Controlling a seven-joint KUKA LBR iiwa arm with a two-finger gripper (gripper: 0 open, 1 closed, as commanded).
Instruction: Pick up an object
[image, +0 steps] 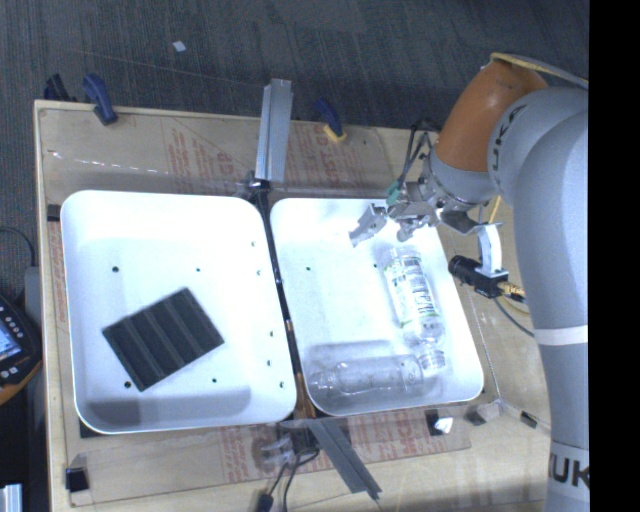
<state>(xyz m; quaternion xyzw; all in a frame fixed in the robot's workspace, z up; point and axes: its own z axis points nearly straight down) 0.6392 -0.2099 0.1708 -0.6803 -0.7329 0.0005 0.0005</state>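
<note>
Pick not yet made: nothing lifted.
The two-finger gripper (385, 222) hangs spread and empty above the right white bin (330, 240) (far end); the clear plastic bottle (414, 292) lies just below it.

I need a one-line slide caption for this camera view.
Gripper above right bin holding two clear bottles; dark ridged panel in left bin.

White letters "UK" stand on the grey arm (565, 300) at its lower end.
</note>
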